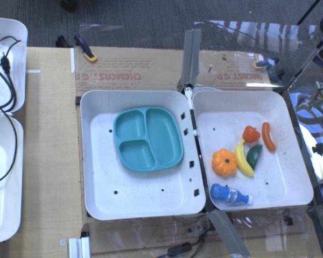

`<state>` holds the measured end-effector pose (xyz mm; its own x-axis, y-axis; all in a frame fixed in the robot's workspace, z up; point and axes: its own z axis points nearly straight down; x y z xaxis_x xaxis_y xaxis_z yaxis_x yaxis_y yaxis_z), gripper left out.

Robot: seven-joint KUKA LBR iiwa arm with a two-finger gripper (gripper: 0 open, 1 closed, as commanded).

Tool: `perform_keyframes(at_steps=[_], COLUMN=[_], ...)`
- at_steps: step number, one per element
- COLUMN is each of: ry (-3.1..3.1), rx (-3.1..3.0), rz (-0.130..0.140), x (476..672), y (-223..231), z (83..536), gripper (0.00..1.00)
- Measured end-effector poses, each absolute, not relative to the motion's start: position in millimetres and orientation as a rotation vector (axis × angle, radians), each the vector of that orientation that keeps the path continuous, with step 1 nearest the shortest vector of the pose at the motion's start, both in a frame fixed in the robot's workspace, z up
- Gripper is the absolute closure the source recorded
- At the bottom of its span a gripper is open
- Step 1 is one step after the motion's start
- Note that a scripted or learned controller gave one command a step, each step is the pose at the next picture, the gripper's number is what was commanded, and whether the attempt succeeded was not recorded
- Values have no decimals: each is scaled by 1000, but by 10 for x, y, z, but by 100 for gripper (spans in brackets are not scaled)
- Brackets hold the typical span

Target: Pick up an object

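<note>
Toy pumpkin (224, 162) lies in the right bin (290, 195), touching a banana (244, 159); end effector state: cannot tell.

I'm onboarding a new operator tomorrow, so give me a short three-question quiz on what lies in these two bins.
1. True or false: the teal divided plate lies in the left bin.
2. Which item lies nearest the front edge of the right bin? A) orange pumpkin B) blue bottle C) banana
3. Fill in: the plate has ___ compartments.

Key
1. True.
2. B; the bottle lies on its side in front of the pumpkin.
3. Three: two smaller ones on its left and one long one on its right.
</note>
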<state>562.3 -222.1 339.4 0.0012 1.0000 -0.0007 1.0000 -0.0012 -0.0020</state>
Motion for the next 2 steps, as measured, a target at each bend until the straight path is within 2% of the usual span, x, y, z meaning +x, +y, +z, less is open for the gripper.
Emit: perform_keyframes(at_steps=[1,2], ry=[-2220,-2221], rx=[-2222,-2218], rz=[3,4], x=[4810,5522], y=[-2170,-2038], z=[3228,2399], gripper=[100,100])
